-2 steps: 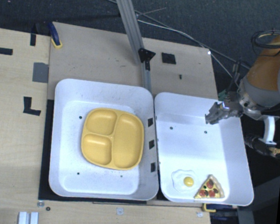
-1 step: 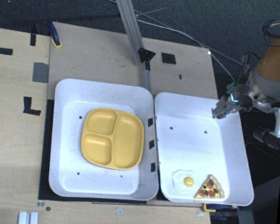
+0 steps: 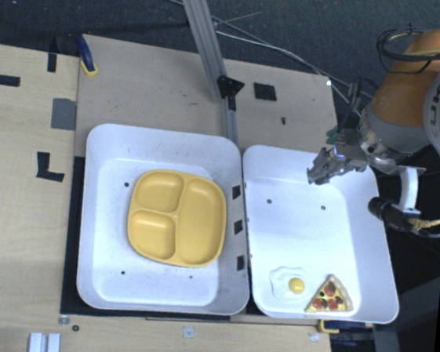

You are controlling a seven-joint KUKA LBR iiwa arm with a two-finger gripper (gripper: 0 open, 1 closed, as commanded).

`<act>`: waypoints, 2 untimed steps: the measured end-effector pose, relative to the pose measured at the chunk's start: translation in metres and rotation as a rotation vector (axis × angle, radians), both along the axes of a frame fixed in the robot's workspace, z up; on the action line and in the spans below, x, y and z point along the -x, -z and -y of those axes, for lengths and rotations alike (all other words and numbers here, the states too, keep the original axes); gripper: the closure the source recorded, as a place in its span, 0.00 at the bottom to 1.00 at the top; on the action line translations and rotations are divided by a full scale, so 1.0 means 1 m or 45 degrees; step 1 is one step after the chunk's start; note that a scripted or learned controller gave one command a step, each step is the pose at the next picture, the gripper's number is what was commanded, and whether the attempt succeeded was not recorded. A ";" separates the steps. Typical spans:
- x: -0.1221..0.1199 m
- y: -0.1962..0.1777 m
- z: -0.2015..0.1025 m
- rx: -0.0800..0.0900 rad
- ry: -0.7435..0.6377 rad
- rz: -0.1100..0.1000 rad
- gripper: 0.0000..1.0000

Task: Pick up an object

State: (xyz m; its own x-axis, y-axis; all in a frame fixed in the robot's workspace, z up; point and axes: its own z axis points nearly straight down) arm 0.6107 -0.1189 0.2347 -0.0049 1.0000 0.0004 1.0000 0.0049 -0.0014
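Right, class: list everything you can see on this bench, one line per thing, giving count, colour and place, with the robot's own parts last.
bins: 2, white, side by side on the bench; left bin, right bin
plate: 1, yellow, three compartments, middle of the left bin
fried egg: 1, white with yellow yolk, near edge of the right bin
pizza slice: 1, tan crust with red topping, near right corner of the right bin, just right of the egg
pole: 1, grey metal, slanting down from the top to behind the bins
arm: 1, grey with orange band, upper right
gripper: 1, dark grey, over the far edge of the right bin, holding nothing
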 end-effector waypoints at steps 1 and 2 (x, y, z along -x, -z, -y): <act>-0.001 0.013 -0.053 0.000 0.000 -0.001 1.00; 0.008 0.010 -0.099 0.000 0.000 -0.001 1.00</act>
State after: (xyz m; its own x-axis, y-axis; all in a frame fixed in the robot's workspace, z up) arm 0.6030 -0.0198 0.2248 -0.0052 1.0000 0.0005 1.0000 0.0052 -0.0024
